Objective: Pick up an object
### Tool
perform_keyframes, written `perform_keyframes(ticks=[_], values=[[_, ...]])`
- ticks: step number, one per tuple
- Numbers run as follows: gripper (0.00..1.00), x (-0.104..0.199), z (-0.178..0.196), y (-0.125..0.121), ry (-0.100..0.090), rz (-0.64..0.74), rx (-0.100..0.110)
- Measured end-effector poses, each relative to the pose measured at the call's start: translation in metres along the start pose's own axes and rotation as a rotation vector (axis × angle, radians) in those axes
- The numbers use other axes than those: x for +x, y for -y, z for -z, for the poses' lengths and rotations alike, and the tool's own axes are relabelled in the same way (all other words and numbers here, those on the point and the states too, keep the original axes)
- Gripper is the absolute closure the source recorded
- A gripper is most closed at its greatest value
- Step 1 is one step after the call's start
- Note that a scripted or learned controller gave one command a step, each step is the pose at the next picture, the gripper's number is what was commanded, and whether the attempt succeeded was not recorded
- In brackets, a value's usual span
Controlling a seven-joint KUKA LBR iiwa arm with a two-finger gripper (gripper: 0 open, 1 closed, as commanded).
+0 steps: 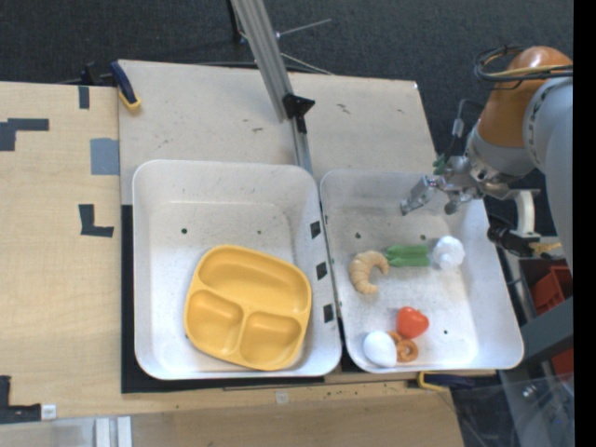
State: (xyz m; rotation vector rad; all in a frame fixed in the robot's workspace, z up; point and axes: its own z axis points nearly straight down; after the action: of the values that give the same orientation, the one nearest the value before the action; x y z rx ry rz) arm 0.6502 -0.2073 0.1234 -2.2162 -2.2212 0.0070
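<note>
From above, the hand (pixel 430 196) is hovering over the right bin's (pixel 484 343) far edge, fingers apart and gripping nothing. Below it a croissant (pixel 368 271), a green tool (pixel 410 255) with a white end, a red piece (pixel 412 322) and a white egg (pixel 379 347) are lying well apart. A yellow tray (pixel 248 306) is sitting in the left bin (pixel 158 194).

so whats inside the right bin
In the right bin: a croissant, a green item touching a white piece, a red item, a white egg and an orange bit. Anything beneath them is hidden.
</note>
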Motion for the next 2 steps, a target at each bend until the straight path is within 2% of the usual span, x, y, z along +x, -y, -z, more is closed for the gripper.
perform_keyframes(ticks=[1, 2], values=[[0.0, 0.001, -0.036, 0.0, 0.001, 0.001, -0.004], [1.0, 0.002, -0.025, -0.001, 0.002, 0.002, -0.004]])
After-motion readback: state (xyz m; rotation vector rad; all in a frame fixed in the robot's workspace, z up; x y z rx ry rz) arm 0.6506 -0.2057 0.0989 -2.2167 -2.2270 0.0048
